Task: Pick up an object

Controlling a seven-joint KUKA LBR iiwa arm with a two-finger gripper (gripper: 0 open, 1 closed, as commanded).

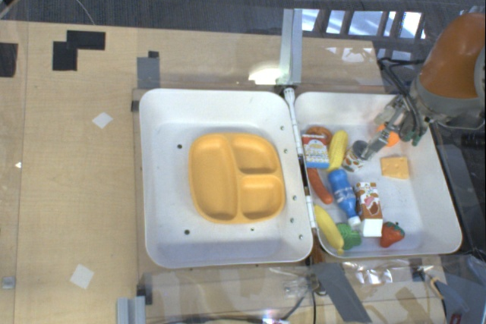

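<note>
Hovering my gripper (367,149) over the right bin (444,197), beside the cheese slice (395,167) and corn cob (337,149); honestly it's too blurry, can't tell what my jaws are doing.

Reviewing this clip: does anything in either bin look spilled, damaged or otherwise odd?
Nothing looks spilled or broken. The toy food in the right bin lies jumbled along its left side: the blue bottle is on its side, with a banana and strawberry nearby. The yellow divided tray sits flat in the left bin. The pincer hovers over the pile.
</note>
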